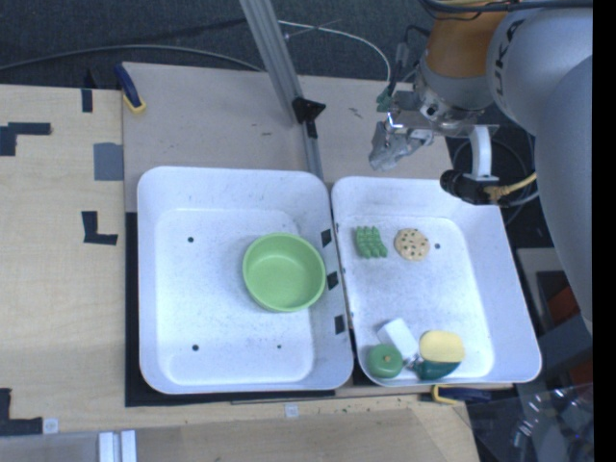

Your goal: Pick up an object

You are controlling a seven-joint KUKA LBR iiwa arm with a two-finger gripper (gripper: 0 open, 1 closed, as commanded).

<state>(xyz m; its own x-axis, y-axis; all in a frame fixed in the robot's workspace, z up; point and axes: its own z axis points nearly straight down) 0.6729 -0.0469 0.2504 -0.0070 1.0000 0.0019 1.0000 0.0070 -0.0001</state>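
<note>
Hovering above the far edge of the right bin, my gripper has nothing visible between its fingers, and I cannot tell whether they are spread or closed. Scanning from the left, I see a green bowl sitting upright in the left bin. In the right bin, a green ridged piece lies just beside a cookie. At the near edge, a green round object, a white block and a yellow object cluster together.
</note>
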